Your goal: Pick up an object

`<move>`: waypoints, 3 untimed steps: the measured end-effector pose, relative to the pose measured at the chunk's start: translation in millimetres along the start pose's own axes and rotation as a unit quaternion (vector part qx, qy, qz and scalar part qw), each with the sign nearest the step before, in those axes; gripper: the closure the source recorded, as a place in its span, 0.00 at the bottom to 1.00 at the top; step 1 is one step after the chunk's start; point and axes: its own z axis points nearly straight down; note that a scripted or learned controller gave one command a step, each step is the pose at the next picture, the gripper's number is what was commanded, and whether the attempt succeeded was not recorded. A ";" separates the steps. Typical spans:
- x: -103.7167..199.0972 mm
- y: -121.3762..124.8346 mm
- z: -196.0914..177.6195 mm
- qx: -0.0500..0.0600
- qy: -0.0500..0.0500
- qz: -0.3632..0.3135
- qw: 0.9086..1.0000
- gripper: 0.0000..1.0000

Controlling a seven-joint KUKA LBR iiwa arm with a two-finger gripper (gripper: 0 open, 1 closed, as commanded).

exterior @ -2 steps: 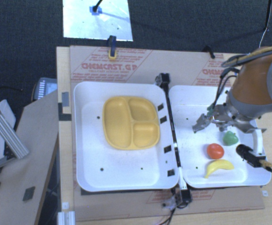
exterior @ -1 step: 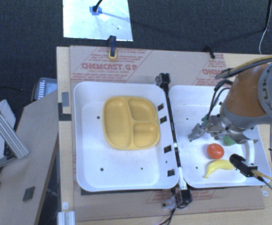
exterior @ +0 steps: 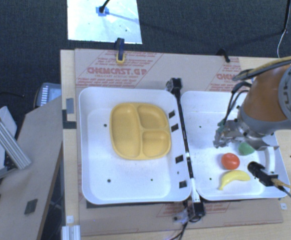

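My gripper [exterior: 224,137] is low in the right bin [exterior: 205,109], toward its right side, under the grey arm with its orange band. A red tomato-like ball [exterior: 230,160] lies just below and right of the gripper. A yellow banana [exterior: 234,178] rests in front of the ball, near the bin's front wall. A green object [exterior: 246,147] lies right of the gripper, partly hidden by the wrist. I see nothing held in the gripper.
A yellow divided plate [exterior: 138,130] lies in the middle of the left bin [exterior: 95,179]. A black divider with clips [exterior: 181,139] runs between the two bins. The arm covers the right bin's far right part.
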 end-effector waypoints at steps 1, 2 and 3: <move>-3.8 -5.0 -60.7 -0.002 0.000 -0.001 1.000 1.00; -10.1 4.7 -111.1 -0.002 0.000 -0.002 1.000 1.00; -10.2 5.6 -123.1 0.000 0.000 -0.002 1.000 1.00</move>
